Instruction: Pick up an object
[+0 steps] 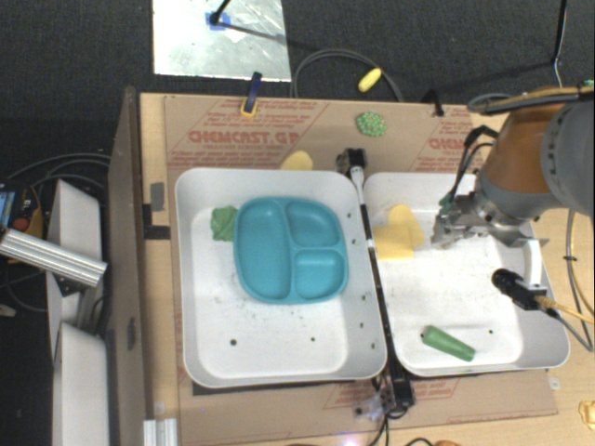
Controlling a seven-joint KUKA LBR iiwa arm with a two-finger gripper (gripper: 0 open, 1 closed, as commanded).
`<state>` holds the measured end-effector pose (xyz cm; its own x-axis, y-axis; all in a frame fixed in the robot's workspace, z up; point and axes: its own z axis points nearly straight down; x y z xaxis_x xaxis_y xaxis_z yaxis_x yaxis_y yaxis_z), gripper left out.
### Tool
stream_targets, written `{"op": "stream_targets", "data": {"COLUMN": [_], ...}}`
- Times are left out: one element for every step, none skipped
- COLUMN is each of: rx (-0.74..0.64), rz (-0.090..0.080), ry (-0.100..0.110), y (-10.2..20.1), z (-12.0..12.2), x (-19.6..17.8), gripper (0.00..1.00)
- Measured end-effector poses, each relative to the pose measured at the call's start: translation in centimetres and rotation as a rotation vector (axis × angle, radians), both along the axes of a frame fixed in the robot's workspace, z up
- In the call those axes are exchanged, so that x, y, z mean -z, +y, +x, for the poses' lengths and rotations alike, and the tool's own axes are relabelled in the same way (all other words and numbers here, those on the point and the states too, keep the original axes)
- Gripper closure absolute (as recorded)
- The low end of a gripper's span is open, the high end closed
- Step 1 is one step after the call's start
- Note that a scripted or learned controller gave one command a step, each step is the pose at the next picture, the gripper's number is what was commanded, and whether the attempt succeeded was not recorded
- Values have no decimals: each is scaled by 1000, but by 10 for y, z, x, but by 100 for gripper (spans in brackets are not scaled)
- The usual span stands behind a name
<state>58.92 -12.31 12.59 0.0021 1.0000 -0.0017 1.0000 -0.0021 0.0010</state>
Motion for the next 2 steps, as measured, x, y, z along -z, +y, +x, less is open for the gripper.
{"op": "stream_targets", "data": {"rx": [-3,-11], "rz": [1,3], "ry": [-1,-3], "y": [2,36], "z": [2,71], "x": [1,43], "gripper": [0,0]}}
